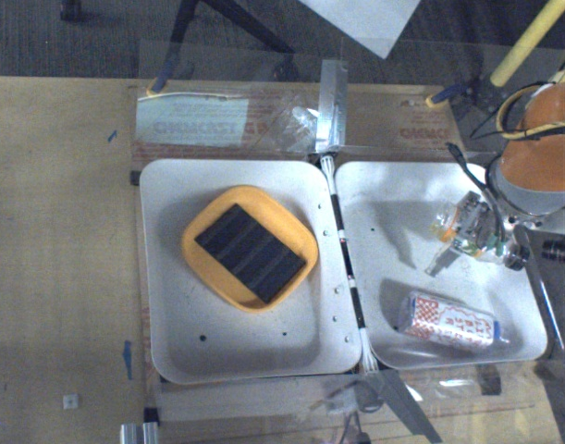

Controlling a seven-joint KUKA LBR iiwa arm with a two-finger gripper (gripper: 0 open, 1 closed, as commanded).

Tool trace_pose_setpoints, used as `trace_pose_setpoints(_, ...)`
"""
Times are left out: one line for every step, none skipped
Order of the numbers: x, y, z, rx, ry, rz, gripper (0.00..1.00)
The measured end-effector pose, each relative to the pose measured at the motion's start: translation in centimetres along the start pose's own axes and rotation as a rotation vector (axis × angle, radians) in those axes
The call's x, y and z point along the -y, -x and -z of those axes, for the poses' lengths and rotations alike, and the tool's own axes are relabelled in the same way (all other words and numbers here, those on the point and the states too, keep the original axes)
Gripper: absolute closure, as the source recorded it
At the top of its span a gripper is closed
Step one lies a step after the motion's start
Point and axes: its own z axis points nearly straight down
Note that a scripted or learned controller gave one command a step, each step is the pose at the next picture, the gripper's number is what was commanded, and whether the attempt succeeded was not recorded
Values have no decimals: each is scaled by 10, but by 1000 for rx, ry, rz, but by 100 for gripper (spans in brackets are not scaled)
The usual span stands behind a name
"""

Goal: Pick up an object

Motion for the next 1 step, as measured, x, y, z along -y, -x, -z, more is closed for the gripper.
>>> trace_pose_setpoints(-12,64,-31,4,3,-226,0)
